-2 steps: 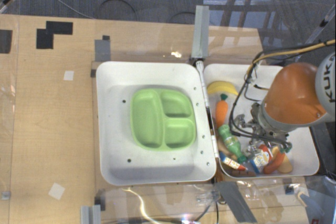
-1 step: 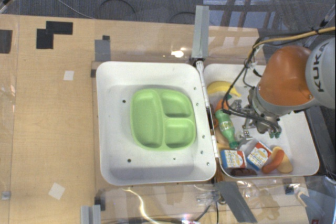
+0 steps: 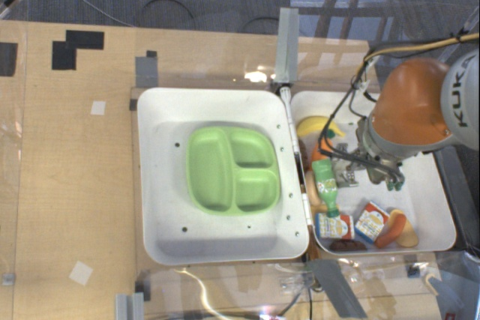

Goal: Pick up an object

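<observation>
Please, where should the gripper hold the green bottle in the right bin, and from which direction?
Hedged advice: grip the green bottle across its narrow body, near the middle, coming straight down. It lies flat, pointing away from the camera, so its long sides are free. The small carton crowds its near end.

Right white bin [image 3: 442, 213], toy food clustered along its left and near sides.
- Yellow plastic banana [image 3: 313, 125]: far left corner, curved, partly hidden by the arm.
- Green plastic bottle [image 3: 325, 186]: lying lengthwise by the left wall.
- Two small white printed cartons [image 3: 334, 225] [image 3: 370, 223]: near edge, side by side, tilted.
- Orange-red sausage-shaped piece [image 3: 392, 228]: just right of the second carton, touching it.
</observation>
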